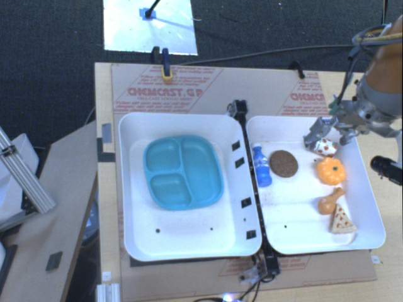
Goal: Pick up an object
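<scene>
The gripper (329, 133) stands open just above a small white, red-spotted toy (325, 146), beside the pumpkin (331, 170).

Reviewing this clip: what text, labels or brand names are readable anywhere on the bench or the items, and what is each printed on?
"CHEMCAST GP": red print on the brown protective sheet under the bins, left of centre at the back.
A second, slanted print of the same red lettering on that sheet at the back right: partly cut off, not fully readable.
Blue bottle: its label is too small to read.
No readable text on the blue plate or the food items.
</scene>
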You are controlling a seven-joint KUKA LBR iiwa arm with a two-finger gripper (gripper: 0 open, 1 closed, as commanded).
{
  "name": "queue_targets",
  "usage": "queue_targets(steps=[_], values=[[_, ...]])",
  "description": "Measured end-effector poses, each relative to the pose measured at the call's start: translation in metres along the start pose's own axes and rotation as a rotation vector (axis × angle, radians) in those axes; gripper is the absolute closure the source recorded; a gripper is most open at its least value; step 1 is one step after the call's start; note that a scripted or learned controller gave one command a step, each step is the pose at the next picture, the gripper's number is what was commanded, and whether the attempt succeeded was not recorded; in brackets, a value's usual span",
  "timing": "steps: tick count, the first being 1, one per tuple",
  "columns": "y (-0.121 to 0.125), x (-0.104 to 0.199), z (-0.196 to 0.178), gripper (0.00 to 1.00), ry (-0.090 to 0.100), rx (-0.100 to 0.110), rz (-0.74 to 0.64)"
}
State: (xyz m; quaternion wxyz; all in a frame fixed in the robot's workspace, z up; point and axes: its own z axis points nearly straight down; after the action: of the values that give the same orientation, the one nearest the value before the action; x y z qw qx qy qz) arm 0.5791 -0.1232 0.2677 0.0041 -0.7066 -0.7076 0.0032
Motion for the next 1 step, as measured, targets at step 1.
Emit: queue_targets(steps=[1], values=[[0.0020, 0.0003, -0.0068, 0.00, -0.002, -0.013, -0.002]])
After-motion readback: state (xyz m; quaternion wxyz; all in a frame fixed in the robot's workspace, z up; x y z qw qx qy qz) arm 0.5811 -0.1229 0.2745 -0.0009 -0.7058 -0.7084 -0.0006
